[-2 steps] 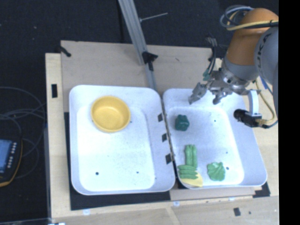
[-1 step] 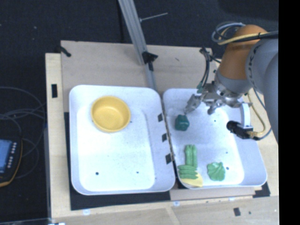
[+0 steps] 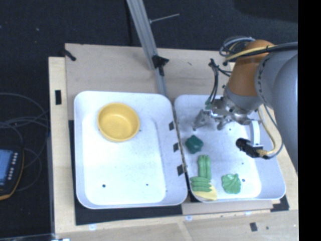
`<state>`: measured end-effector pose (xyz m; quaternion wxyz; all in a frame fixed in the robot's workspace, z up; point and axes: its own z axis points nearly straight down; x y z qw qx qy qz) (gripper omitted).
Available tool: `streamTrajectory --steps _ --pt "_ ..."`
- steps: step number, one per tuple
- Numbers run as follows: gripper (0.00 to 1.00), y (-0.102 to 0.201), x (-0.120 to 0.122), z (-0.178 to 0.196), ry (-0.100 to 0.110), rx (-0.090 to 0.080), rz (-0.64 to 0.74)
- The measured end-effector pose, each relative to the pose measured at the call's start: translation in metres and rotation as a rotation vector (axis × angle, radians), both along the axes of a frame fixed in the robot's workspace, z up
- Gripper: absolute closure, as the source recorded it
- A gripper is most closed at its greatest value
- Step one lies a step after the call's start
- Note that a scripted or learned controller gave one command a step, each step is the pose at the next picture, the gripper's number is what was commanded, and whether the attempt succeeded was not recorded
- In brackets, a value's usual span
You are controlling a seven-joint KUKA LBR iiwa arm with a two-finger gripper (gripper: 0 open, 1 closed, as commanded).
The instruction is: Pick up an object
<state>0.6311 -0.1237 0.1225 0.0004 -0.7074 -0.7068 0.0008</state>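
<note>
**A:** What lies in the two shallow white bins?

**B:** The left bin [image 3: 85, 185] holds a round yellow plastic bowl [image 3: 119, 121] near its far left corner. The right bin [image 3: 273, 182] holds a small dark green block [image 3: 194, 144] near its left edge, a long green ridged toy with a yellow end [image 3: 203, 177] by its near left corner, and a flat green leaf-shaped piece [image 3: 231, 183] along its near edge.

**A:** And the claw?

**B:** The grey two-finger gripper [image 3: 210, 119] hangs over the right bin's far left part, fingers spread apart, nothing between them.

**A:** Which object suits it?

**B:** Probably the dark green block, nearest the claw. It looks light and stiff, perhaps slippery; gripping across its opposite sides seems safest, though the bin wall stands close.
</note>
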Motion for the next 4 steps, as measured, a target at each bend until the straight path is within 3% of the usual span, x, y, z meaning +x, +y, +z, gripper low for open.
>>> streamTrajectory --steps 1,2,4 --pt "0.0 -0.001 0.0 -0.023 -0.001 0.0 0.0" --pt "1.0 -0.001 0.001 -0.011 -0.004 0.001 -0.001" --pt "1.0 0.0 0.008 0.091 -0.007 0.0 0.001"
